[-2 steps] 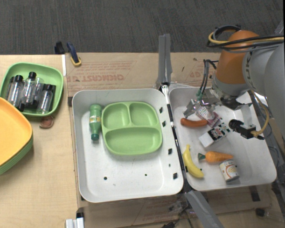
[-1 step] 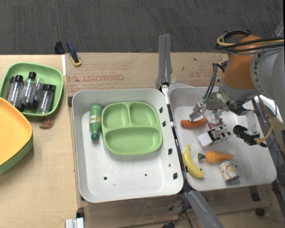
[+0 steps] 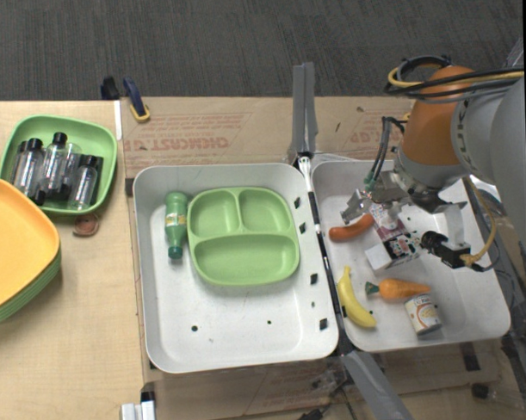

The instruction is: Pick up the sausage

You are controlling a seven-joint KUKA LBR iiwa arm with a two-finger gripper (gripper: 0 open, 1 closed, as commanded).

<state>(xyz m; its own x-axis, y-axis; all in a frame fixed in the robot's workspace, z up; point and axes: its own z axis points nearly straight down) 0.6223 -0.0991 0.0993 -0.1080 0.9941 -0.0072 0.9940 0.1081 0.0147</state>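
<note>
Fruit sits nearest in the right bin (image 3: 474,322): a banana (image 3: 356,301), a carrot (image 3: 402,288), a can (image 3: 423,315). Farther back, the sausage (image 3: 351,229) lies on the bin floor. The gripper (image 3: 366,203) hangs just above its end, maybe touching; how wide its grip is, I cannot tell.

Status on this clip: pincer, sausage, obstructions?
Pincer low in right white bin, beside reddish-orange sausage; grip unconfirmed. Sausage lying on bin floor. Yellow banana and orange carrot nearby, apart.
</note>
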